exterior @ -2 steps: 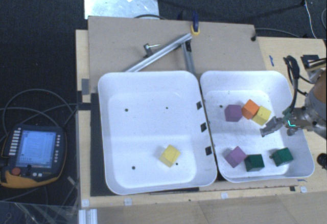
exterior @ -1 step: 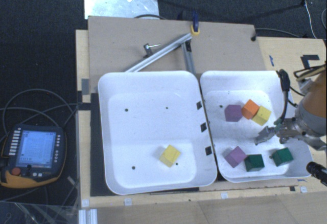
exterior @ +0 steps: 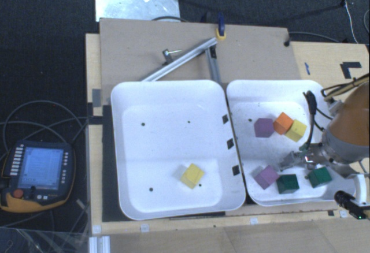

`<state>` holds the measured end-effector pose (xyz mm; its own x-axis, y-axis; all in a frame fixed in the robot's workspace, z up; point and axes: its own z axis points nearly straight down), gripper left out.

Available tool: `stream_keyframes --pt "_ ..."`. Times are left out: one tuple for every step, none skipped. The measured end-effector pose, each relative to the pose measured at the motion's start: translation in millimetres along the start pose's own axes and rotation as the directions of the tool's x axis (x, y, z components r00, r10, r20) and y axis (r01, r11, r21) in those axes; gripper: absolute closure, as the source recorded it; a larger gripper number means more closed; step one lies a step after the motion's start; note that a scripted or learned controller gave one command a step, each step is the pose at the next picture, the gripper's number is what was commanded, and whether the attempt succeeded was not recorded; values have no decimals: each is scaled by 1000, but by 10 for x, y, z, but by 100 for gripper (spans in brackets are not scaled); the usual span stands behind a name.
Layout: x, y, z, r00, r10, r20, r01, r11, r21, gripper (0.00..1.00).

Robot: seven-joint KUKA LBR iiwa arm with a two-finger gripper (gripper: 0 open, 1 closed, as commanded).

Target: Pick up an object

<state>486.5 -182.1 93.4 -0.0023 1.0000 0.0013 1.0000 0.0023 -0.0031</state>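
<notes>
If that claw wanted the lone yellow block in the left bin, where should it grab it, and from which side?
Probably straight down from above, closing on two opposite flat side faces of the yellow block. It sits alone on the left bin floor, away from the walls, so there is room on every side. It lies turned at an angle, so the claw would likely need to rotate to match.
</notes>
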Motion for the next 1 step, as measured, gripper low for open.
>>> stream_keyframes --pt "-8 17 -135 1000 -2 3 2 1000 -7 100"
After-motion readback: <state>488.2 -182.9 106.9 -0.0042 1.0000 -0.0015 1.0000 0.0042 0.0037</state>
